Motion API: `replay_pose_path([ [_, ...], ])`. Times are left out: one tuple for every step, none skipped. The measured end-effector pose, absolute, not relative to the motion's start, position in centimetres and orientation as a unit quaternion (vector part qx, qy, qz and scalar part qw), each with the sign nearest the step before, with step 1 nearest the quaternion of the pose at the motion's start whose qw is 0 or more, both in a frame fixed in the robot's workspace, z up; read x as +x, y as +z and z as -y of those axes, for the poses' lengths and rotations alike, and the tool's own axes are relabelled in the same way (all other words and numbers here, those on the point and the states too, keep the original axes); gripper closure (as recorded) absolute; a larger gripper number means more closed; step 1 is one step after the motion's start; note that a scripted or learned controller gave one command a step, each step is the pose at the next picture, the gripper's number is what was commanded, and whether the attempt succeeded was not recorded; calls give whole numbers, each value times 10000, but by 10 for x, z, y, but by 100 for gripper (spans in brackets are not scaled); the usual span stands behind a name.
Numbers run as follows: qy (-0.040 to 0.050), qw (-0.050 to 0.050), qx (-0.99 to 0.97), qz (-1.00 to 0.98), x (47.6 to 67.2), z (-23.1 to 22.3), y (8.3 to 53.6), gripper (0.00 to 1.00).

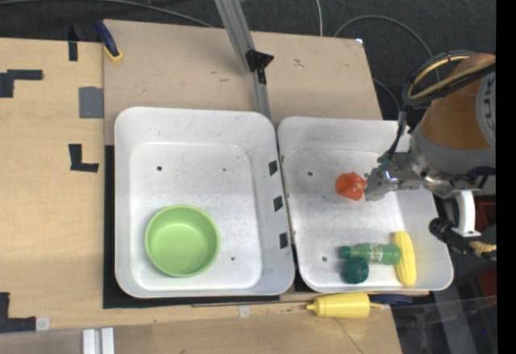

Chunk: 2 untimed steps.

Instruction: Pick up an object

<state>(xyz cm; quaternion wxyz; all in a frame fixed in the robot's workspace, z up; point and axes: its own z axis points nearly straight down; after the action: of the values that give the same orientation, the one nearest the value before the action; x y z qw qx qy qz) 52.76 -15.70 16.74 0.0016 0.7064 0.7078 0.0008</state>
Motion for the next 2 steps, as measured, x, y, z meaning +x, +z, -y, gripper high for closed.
replay_pose_path([
  [6, 15, 7066, -7076, 528, 157, 213, 100],
  [6, -10, 7042, -7100, 545, 97, 218, 100],
])
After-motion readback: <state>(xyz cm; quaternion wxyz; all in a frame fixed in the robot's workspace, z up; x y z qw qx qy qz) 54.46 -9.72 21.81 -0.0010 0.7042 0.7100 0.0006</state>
